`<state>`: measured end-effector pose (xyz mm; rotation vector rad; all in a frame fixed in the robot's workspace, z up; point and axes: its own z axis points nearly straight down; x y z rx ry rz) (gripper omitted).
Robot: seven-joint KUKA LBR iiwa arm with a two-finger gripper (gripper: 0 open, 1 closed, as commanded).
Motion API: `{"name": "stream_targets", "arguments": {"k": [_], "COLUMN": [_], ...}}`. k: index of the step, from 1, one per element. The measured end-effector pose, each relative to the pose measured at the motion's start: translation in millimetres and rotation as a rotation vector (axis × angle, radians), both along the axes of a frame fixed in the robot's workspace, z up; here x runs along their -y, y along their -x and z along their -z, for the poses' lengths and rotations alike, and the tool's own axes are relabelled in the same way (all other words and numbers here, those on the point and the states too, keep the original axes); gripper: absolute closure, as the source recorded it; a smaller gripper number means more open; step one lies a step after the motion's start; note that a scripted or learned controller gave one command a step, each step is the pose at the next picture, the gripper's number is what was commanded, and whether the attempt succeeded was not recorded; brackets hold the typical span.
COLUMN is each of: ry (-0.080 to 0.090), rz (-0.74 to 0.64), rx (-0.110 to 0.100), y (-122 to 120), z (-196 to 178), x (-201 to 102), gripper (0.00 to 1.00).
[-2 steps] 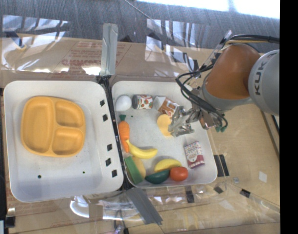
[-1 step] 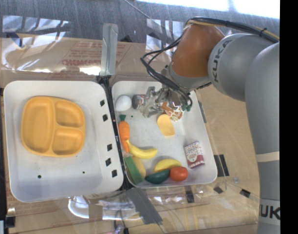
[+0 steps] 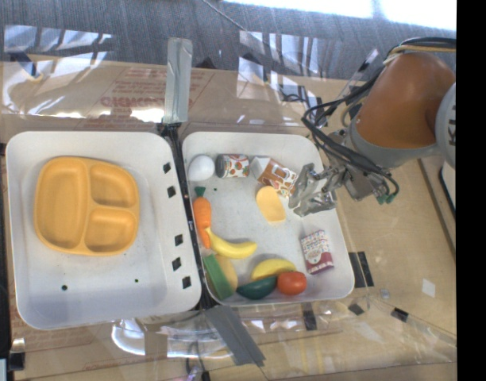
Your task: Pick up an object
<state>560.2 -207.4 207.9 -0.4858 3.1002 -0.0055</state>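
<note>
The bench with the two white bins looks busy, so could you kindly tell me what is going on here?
The grey and orange arm reaches in from the right, its gripper low over the right bin, close to a pale yellow piece. Nothing can be seen held. That bin holds toy food: a carrot, a banana, a tomato and small packets. The left bin holds a yellow divided tray.

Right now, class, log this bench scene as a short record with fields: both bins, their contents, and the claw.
left bin: shallow white bin holding a yellow three-compartment plastic tray
right bin: shallow white bin with toy food
near divider: orange toy carrot, yellow toy banana
front edge: red toy tomato
right side: small red-and-white packet
claw: over the right bin's right side, beside a pale yellow piece
</note>
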Motion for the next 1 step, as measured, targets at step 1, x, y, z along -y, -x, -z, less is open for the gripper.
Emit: {"name": "stream_targets", "arguments": {"k": [1], "ry": [-0.002], "rz": [0.144], "rx": [0.003], "y": [-28.0], "z": [-51.4], "x": [-48.0], "gripper": [1.00]}}
